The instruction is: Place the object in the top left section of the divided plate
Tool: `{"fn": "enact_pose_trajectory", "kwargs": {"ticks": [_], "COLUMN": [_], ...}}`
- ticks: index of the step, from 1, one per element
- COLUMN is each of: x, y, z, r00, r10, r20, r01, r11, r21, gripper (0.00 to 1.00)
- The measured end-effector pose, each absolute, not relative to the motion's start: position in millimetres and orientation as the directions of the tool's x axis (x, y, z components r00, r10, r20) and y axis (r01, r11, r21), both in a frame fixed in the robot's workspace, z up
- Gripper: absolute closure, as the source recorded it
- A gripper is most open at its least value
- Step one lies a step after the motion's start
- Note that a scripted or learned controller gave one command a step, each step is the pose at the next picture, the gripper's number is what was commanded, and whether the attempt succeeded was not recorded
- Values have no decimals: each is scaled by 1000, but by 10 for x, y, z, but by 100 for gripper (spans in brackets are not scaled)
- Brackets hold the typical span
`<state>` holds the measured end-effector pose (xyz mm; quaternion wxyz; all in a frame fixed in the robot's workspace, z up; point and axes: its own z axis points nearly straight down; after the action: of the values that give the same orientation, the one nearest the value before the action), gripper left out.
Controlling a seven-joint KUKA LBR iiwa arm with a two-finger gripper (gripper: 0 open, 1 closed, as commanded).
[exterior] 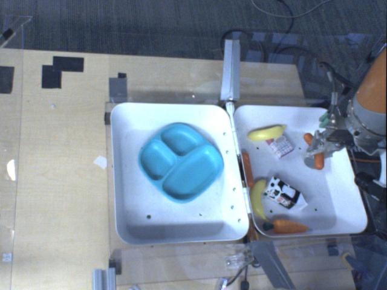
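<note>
Between the pincer's [318, 151] fingers, at the right of the frame over the right bin [357, 219], hangs a small orange carrot-like piece [316, 160]; the fingers look closed on its upper end, and it seems lifted just clear of the bin floor, presumably for carrying across. Its target, the blue divided plate [181, 162], lies in the middle of the left bin [127, 222], well apart from the pincer, and all three of its sections are bare. Left behind in the right bin are a yellow banana [266, 133] beside a small red-and-white packet [280, 145], a black-and-white cow-patterned toy [283, 193], a second banana [259, 199], an orange carrot [289, 226] near the lower rim, and a reddish stick [247, 168] along the wall between bins. Both bins sit on the pale wooden counter [54, 180].
</note>
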<state>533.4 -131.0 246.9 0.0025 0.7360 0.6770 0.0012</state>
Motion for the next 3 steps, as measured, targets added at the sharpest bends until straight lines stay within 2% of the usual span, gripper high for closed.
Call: {"fn": "enact_pose_trajectory", "kwargs": {"ticks": [1,2,3], "x": [4878,4887,4876], "y": [-1066,-580,-454], "z": [1706,2413,1857], "r00": [-86,-232,-311], "r10": [996,973,950], "r20": [-1,-2,0], "r01": [996,973,950], "r11": [86,232,311], "r21": [4,7,2], "gripper": [100,100,100]}}
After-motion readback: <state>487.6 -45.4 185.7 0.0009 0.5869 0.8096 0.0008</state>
